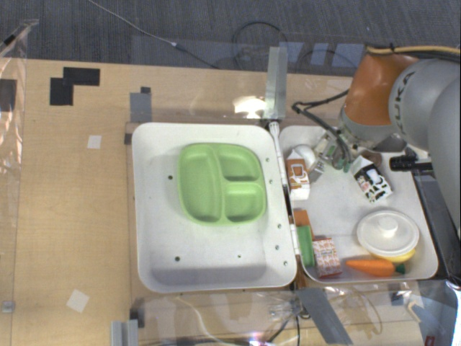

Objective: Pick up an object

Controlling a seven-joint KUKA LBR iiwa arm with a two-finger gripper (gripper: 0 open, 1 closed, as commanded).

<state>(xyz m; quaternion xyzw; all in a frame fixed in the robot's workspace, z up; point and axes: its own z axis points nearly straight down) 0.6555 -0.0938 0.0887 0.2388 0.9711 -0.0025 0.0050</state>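
Gripper hung low in the right bin, just right of the brown carton; its grip state could not be told. The carton lay against that bin's left wall, carrot near the front wall.

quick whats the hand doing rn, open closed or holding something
hand: low over the back of the right bin, beside the small carton; open or closed cannot be told, and nothing shows held in it.

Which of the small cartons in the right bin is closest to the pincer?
The brown-and-white carton at the bin's left wall, just left of the pincer. The black-and-white carton lies slightly farther right; the red box sits near the front edge.
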